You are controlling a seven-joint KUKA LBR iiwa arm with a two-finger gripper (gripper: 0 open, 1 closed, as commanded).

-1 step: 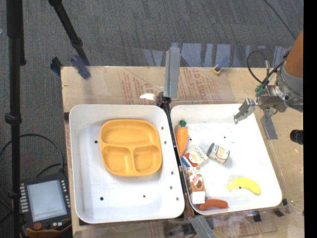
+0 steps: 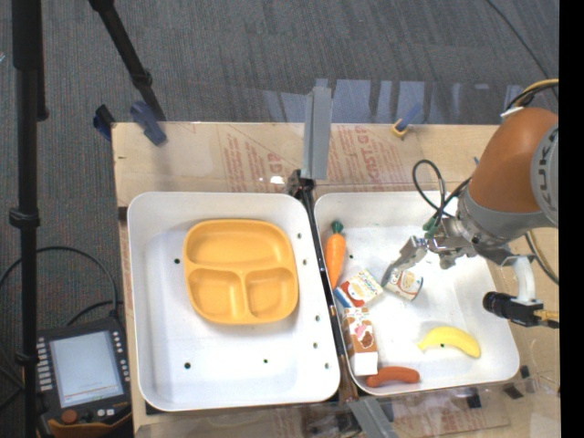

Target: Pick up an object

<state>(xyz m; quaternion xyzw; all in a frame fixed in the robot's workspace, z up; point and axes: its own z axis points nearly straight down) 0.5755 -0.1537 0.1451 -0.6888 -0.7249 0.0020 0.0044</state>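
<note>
The right bin (image 2: 474, 235) holds a toy carrot (image 2: 335, 254) by its left wall, a small red and white box (image 2: 362, 288), a tall carton (image 2: 359, 329), a sausage (image 2: 392, 376), a banana (image 2: 449, 341) and a small white cup (image 2: 404, 285) lying on its side. My gripper (image 2: 412, 259) hangs over the middle of this bin, just above and behind the white cup. It is open, with nothing between its fingers. One finger (image 2: 395, 269) points down to the left, close to the cup's upper edge.
The left bin (image 2: 155, 336) bears a yellow divided plate (image 2: 242, 270). A grey post (image 2: 317, 135) stands behind the seam between the bins. The arm's orange band (image 2: 511, 162) and cables fill the right side above the right bin.
</note>
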